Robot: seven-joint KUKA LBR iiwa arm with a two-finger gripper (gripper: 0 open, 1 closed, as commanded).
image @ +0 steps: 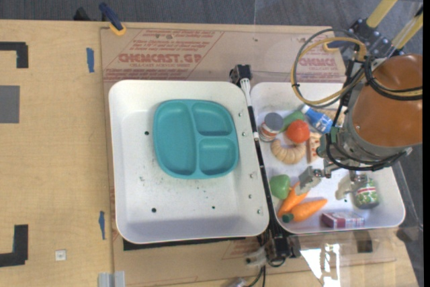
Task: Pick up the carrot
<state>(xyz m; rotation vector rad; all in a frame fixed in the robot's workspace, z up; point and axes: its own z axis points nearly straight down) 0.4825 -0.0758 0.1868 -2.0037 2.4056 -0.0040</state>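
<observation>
Gripper (327,179) is seen open, empty, above the carrot (304,210). Fingers should be aligned across the carrot's narrow width, then lowered.

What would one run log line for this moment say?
task: pick up carrot | carrot: lying in right bin, not held | gripper: above right bin, beside carrot

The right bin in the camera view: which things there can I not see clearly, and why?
- Hand: too small and cluttered in the camera view to tell open from shut.
- Item under the arm: partly covered, so I cannot identify it.
- Carrot: its green end crowds against a green vegetable; whether they touch is unclear.
- Pink box: label too small to read.
</observation>
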